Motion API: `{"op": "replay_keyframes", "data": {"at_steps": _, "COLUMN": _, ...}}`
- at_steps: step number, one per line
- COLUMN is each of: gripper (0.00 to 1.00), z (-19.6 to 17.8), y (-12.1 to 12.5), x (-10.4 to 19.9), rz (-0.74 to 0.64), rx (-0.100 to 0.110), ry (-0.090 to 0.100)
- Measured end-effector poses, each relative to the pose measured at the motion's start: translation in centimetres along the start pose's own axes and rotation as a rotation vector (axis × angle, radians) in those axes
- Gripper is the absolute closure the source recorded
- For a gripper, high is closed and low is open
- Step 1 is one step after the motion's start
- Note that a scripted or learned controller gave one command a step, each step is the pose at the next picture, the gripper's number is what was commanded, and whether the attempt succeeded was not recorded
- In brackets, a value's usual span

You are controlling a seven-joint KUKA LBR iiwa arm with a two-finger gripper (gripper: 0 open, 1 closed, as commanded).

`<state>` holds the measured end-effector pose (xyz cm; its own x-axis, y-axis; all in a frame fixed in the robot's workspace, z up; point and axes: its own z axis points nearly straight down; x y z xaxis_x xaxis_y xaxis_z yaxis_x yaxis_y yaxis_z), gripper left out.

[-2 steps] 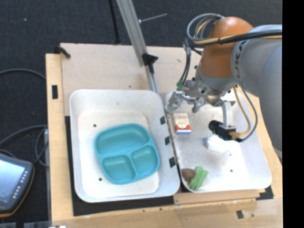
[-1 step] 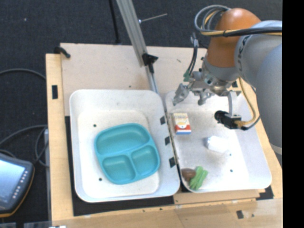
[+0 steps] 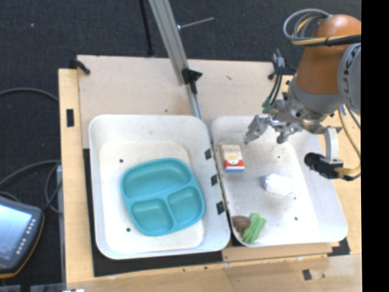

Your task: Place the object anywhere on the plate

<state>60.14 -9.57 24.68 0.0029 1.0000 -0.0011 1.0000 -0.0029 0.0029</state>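
Jaws spread wide and holding nothing, my gripper [image 3: 268, 130] hangs over the right bin [image 3: 319, 215] where the objects lie, so the teal plate [image 3: 161, 194] awaits everything.

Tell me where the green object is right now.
The green object lies at the near edge of the right bin, touching a brown item on its left.

So the arm [image 3: 331, 53] is grey with a big glossy orange band above the wrist, loops of pale cable [image 3: 304, 26] over the top, and a metal gripper [image 3: 270, 129] with two grey fingers [image 3: 255, 129].
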Motion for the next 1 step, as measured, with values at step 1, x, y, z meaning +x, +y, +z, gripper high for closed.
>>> {"op": "replay_keyframes", "data": {"at_steps": 1, "gripper": 0.0, "z": 4.83, "y": -0.36, "x": 0.88, "rz": 0.0, "rx": 0.006, "ry": -0.001}}
